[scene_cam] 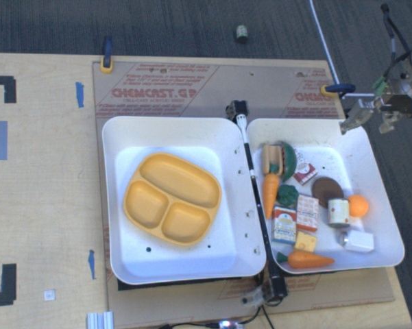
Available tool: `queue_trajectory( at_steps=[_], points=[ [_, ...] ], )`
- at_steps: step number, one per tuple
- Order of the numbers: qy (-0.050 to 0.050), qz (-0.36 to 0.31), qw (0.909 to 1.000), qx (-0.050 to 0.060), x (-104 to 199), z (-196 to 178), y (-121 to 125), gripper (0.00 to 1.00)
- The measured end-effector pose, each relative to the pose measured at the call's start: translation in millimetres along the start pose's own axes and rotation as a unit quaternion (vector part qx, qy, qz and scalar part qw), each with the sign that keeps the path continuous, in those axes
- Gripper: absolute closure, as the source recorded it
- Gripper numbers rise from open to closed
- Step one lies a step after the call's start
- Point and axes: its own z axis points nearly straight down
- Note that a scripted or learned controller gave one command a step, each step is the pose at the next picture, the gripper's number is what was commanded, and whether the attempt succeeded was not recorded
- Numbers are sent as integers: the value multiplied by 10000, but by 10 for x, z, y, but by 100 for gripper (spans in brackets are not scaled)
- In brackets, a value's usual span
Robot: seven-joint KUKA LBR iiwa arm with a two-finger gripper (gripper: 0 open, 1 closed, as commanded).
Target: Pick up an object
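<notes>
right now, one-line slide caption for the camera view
Gripper above right bin's far corner, toy food inside; yellow divided plate in left bin.

Yellow tray (173,199) left bin (116,184); toys right bin (384,232).

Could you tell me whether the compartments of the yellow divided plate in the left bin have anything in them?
Empty. All three compartments of the yellow divided plate show bare yellow bottoms; the toy food lies in the right bin.

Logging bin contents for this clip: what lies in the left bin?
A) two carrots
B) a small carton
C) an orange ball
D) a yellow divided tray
D: the yellow divided tray lies alone in the left bin; the carrots sit in the right bin.
</notes>
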Motion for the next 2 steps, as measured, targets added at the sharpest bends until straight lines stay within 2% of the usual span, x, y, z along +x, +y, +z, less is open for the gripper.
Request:
queue_trajectory(
  at_steps=[1, 2],
  points=[
    [8, -4, 10000, 21, 168, 1644, 236, 0],
    [-2, 5, 10000, -3, 138, 1992, -409, 0]
  ],
)
